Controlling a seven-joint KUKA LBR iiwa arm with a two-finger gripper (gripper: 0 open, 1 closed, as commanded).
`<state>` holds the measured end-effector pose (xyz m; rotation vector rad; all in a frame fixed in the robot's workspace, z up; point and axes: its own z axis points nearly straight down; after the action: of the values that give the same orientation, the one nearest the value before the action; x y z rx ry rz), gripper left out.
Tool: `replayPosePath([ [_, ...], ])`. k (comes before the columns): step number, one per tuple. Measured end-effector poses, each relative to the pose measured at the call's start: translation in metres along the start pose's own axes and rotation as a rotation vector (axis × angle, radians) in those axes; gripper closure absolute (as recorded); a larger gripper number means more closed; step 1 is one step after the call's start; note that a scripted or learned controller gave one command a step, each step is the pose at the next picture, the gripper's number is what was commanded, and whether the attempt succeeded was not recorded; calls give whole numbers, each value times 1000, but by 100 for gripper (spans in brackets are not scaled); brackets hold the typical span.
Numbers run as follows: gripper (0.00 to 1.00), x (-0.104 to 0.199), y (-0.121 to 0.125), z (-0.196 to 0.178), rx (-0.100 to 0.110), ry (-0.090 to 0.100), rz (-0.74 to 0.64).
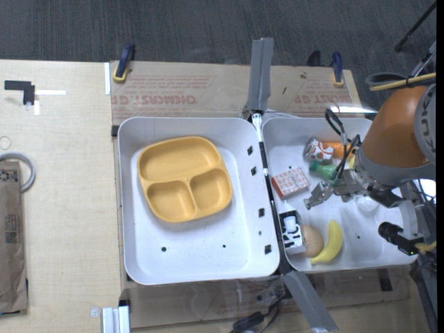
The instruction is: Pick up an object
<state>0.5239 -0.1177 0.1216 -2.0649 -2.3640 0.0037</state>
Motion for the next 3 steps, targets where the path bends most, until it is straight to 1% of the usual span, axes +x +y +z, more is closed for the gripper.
replayPosePath([
  [1,0,-24,49,22,-6,-2,13],
  [2,0,-17,133,4,0,-2,249],
  [3,0,2,71,-60,-3,-2,-253],
])
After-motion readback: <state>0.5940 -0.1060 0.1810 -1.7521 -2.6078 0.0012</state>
